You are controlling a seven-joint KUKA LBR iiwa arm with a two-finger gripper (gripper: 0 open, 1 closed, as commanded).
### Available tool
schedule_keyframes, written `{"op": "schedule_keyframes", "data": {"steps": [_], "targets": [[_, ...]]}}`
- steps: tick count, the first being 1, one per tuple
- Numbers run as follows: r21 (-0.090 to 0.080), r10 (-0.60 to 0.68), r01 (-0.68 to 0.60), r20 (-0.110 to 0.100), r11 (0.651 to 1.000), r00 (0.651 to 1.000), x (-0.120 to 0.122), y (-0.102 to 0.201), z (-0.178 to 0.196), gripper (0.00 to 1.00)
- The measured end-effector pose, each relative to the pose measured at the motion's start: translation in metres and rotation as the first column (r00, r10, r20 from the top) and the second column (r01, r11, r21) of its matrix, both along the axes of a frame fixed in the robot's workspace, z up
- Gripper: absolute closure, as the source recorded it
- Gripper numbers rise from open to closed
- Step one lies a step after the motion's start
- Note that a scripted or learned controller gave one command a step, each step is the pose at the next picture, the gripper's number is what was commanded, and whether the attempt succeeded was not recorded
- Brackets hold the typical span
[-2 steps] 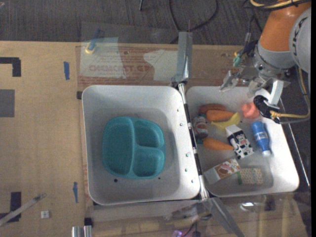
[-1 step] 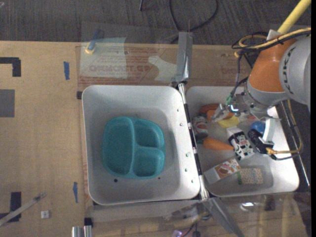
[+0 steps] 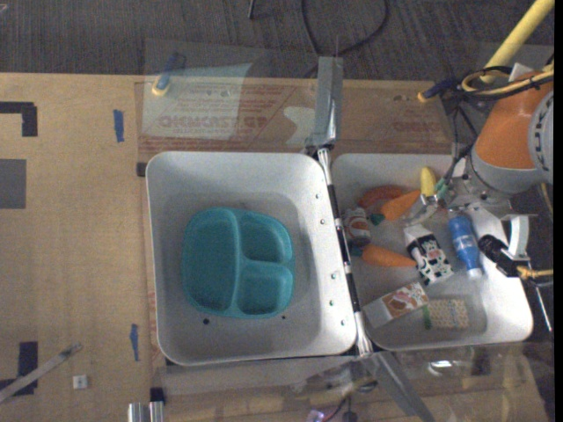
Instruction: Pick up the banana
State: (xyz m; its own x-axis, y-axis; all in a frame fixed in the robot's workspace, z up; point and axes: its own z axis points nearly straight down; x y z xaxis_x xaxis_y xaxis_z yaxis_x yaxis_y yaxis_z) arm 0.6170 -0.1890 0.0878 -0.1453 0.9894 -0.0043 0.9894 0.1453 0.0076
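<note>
The banana [image 3: 427,181] is a small yellow piece at the back of the right bin [image 3: 519,319], lying just behind an orange carrot [image 3: 400,205]. My gripper [image 3: 449,197] reaches in from the right and hangs just right of and slightly in front of the banana, very close to it. The grey wrist and orange band [image 3: 515,134] rise above it at the bin's far right corner. I see nothing held in the gripper.
Also in the right bin are a second carrot [image 3: 387,256], a cow-patterned carton [image 3: 428,258], a blue bottle [image 3: 462,243], a flat box [image 3: 403,302] and a speckled pad [image 3: 449,313]. The left bin [image 3: 167,183] holds a teal divided plate [image 3: 237,262].
</note>
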Motion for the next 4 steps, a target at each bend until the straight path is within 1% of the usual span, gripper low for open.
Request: {"op": "schedule_keyframes", "data": {"steps": [1,2,3,4], "targets": [[0.021,-0.004,0.005,-0.025,1.0,1.0,0.05,-0.025,0.0,0.0],[0.014,0.0,0.0,-0.026,1.0,1.0,0.05,-0.025,0.01,1.0],[0.002,-0.077,0.077,-0.003,0.997,0.997,0.051,0.04,0.123,1.0],[0.002,-0.077,0.077,-0.005,0.997,0.997,0.051,0.041,0.122,0.0]]}}
